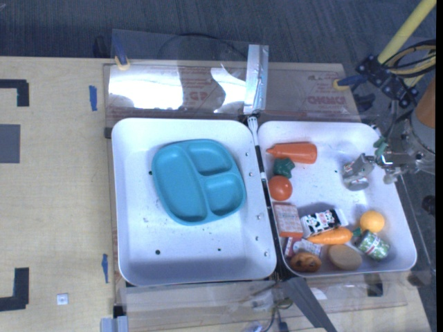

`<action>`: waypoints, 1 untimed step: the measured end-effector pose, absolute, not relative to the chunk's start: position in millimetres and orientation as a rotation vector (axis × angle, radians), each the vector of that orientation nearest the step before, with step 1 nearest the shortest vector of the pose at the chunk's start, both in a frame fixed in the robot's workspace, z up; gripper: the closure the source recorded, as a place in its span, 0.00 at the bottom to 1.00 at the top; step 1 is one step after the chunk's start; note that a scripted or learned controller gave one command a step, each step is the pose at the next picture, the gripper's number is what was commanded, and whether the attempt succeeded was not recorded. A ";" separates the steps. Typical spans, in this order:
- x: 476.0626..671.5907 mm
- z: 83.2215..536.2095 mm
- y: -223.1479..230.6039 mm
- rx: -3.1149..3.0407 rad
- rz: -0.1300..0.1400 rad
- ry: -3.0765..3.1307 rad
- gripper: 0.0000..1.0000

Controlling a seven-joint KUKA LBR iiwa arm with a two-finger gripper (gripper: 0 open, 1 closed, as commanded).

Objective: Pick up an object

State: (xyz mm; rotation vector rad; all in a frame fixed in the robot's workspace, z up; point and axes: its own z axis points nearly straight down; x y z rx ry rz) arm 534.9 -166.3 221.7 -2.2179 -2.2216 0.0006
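Note:
My gripper (357,172) hangs over a bare patch in the upper right part of the right bin (325,131), and nothing shows in it. The toy food lies apart from it. A large carrot (292,152) lies to its left, with a green piece (282,167) and a tomato (280,188) below that. Along the bin's front lie a red packet (287,220), a cow-patterned carton (322,220), a small carrot (331,237), an orange fruit (372,221), a green can (374,245), a potato (344,256) and a brown pastry (304,261).
The left bin (131,213) holds a blue divided plate (199,180). A clear plastic sheet and a metal bracket (256,78) stand behind the bins. Cables and a yellow hose (408,26) crowd the upper right beside the arm.

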 end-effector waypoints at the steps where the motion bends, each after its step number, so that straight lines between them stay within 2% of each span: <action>1: 499.3 139.5 -220.7 -2.162 0.001 -2.267 0.00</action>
